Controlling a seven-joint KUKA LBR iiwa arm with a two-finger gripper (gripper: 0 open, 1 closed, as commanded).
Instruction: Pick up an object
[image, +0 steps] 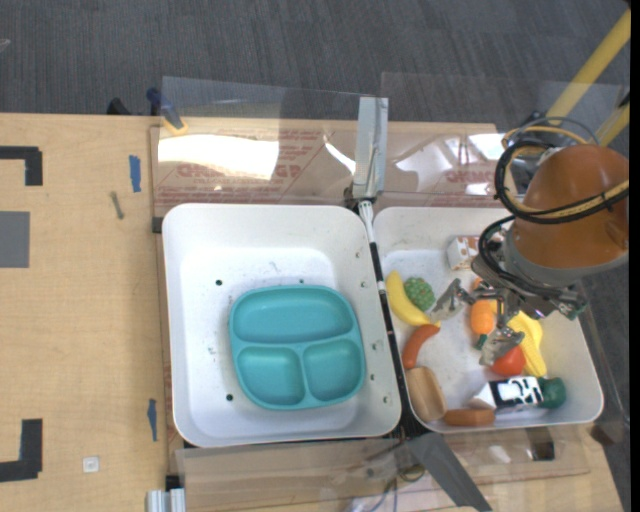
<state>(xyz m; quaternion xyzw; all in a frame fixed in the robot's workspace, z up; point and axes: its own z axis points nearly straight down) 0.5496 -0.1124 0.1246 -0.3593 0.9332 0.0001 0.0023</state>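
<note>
I have the arm reaching in over the right bin (590, 385), its orange wrist band above the toy food piled there. The gripper (497, 325) hangs low among the items, just over a small orange fruit (482, 316) and beside a yellow piece (531, 335) and a red piece (509, 361). Whether the pincer is open or closed I cannot tell from this angle; the linkage and the clutter merge. No item is visibly lifted, so I judge the task to be at the descent-and-grasp step, with the pick not yet confirmed. Candidate objects lie close together: a banana (402, 299) touching a green item (420, 293), an orange-red pepper-like piece (417, 342), a bread roll (425, 391), a sausage (467, 418) and a black-and-white labelled piece (517, 392) near the front wall. The left bin (190, 300) holds a teal divided tray (296, 345), well apart from the work. The next move calls for closing on a single item, most likely the orange fruit, then a straight vertical lift; the crowding makes a glancing or double contact the main risk.
</note>
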